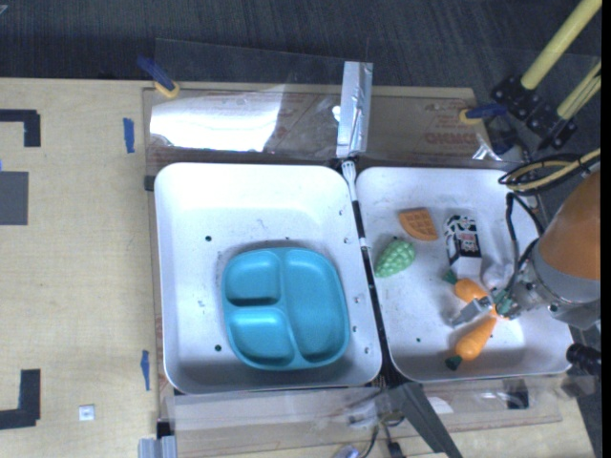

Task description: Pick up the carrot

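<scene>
Your carrot point(474, 340) lies tilted just below the gripper point(496, 303), touching the orange piece point(468, 290). I cannot tell the finger state; set them astride its thick middle, clear of that piece.

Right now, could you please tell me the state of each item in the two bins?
carrot: lying tilted in the right bin, next to the claw
claw: low in the right bin, just above the carrot
blue divided plate: flat in the left bin
green toy: lying near the divider
black-and-white toy: lying flat
orange wedge: lying flat
</scene>
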Motion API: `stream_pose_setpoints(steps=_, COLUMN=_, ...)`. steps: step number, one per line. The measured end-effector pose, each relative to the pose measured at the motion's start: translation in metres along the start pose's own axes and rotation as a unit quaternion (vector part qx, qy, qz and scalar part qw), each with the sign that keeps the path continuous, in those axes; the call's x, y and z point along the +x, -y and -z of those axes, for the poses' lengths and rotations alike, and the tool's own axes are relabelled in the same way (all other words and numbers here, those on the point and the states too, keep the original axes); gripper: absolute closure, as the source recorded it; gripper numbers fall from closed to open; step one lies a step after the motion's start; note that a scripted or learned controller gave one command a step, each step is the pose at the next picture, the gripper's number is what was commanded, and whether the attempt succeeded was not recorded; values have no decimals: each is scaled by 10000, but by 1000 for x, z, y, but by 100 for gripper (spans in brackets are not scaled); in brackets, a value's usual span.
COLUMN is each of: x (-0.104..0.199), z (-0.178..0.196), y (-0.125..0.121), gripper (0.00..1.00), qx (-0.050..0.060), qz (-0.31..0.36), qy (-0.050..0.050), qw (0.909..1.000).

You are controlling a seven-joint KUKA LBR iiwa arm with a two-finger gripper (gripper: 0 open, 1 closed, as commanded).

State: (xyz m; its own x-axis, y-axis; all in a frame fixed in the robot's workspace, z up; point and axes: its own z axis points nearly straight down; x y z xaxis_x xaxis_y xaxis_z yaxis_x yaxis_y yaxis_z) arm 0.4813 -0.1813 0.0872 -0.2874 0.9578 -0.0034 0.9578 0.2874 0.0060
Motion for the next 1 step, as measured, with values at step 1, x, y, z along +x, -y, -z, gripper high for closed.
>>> stream_pose_setpoints(steps=1, x=-1, z=11, y=-2, gripper=100, qx=-29, qz=-6, qy=21, qw=10000)
